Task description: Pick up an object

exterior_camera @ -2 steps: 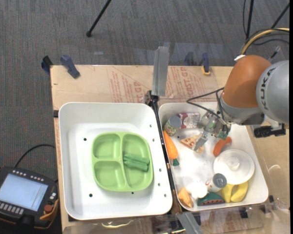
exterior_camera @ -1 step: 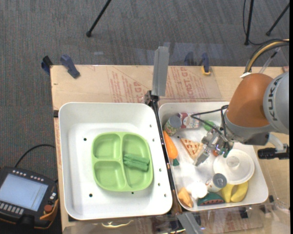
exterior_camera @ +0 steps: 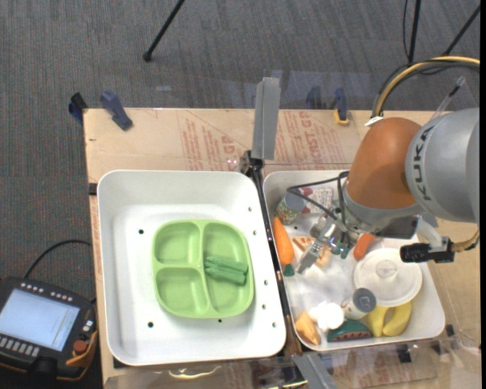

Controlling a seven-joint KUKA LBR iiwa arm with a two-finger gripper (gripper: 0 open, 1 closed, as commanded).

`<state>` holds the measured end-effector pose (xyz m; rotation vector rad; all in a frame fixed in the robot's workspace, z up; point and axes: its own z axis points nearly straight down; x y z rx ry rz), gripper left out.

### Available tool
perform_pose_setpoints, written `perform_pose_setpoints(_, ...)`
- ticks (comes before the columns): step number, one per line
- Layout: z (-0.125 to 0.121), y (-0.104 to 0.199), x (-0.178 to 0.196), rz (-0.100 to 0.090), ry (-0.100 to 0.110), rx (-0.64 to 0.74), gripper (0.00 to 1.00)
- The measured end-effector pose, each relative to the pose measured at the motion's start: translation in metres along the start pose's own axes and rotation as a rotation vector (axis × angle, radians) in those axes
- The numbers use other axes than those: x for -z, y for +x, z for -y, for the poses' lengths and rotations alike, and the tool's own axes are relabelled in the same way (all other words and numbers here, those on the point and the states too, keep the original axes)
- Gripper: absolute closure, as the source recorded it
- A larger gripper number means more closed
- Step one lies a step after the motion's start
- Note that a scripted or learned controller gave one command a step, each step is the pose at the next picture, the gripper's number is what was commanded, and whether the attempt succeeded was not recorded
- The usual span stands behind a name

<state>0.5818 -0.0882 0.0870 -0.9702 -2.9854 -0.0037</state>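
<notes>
The counter [exterior_camera: 170, 140] carries two shallow white bins side by side, the left bin [exterior_camera: 113, 217] at nine o'clock and the right bin [exterior_camera: 433, 318] at three o'clock in the camera view. In the left bin lies a green divided plate [exterior_camera: 178, 266], and a dark green bean-like piece [exterior_camera: 226, 270] rests across its right-hand compartments. The arm [exterior_camera: 425, 168], grey with an orange band, reaches in from three o'clock and hangs over the upper part of the right bin. Its tool [exterior_camera: 314, 254] points toward eight o'clock, low among the clutter near the middle of that bin; whether its fingers are apart or together cannot be told, and nothing can be seen held between them. Just beside the tool at nine o'clock lies an orange carrot [exterior_camera: 284, 245], close to the bin's left wall. A white round lid [exterior_camera: 386, 275] sits at four o'clock from the tool, with a yellow banana [exterior_camera: 391, 318] touching its lower edge. A small grey-topped cylinder [exterior_camera: 362, 301] stands beside the lid, and a white lump [exterior_camera: 330, 314] lies at the bin's six o'clock edge. A teach pendant [exterior_camera: 36, 322] rests on the floor at eight o'clock.
</notes>
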Motion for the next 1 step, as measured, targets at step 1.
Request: perform_pose_setpoints(1,0.0699,0.0117,0.0001,0.002,0.003,-0.027,0.00)
